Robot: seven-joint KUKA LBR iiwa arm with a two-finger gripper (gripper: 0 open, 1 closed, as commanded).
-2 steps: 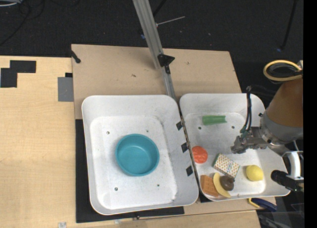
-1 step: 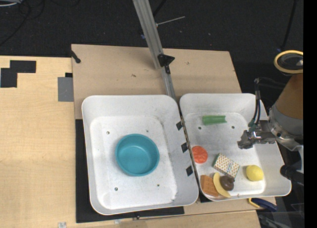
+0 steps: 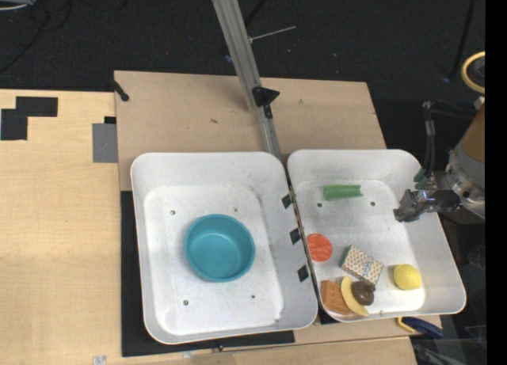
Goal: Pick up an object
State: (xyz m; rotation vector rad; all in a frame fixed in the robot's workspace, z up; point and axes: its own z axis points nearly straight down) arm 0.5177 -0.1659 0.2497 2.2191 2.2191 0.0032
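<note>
Near the right bin's point(image 3: 412, 161) edge the hand point(image 3: 405, 211), state unclear, hovers; green block point(image 3: 342, 192) looks light, stiff, probably easy to pinch across its short sides.

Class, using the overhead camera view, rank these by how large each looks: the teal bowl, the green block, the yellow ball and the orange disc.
1. Teal bowl, clearly largest.
2. Green block.
3. Yellow ball and orange disc look about alike; too close to rank.

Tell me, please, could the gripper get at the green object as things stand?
Probably yes: the green object lies alone near the right bin's far side, nothing on it, and the gripper hovers just right of it.
</note>
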